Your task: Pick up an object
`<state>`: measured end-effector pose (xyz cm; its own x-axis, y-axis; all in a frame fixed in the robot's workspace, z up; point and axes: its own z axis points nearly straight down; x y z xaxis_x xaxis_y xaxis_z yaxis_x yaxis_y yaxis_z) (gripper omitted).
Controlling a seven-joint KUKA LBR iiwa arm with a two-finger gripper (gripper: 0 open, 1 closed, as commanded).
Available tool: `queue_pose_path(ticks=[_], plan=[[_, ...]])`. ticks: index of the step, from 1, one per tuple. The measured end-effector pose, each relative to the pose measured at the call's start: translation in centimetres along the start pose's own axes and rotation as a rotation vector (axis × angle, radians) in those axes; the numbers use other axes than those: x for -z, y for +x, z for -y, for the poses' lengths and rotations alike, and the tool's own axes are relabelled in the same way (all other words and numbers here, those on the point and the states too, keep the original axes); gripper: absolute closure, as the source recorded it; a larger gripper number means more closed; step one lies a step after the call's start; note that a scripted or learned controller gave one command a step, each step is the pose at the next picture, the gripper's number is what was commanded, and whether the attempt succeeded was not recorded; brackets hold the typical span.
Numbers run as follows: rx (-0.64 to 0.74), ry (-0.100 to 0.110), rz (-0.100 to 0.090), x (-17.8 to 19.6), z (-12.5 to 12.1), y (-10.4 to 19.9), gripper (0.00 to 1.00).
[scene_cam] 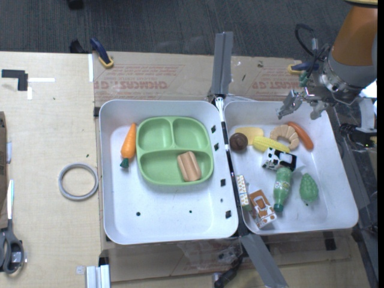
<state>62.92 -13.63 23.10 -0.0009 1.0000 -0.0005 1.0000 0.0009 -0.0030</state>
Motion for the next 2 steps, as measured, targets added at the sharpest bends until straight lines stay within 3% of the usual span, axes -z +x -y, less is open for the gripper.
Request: queue_pose_path(ticks=[1, 2], plan=[[-0.173, -0.001, 0.000, -14.0, 2.8, 1.0, 0.00], [-0.133, 0.000, -0.001, -14.0, 4.6, 0.1, 0.00]])
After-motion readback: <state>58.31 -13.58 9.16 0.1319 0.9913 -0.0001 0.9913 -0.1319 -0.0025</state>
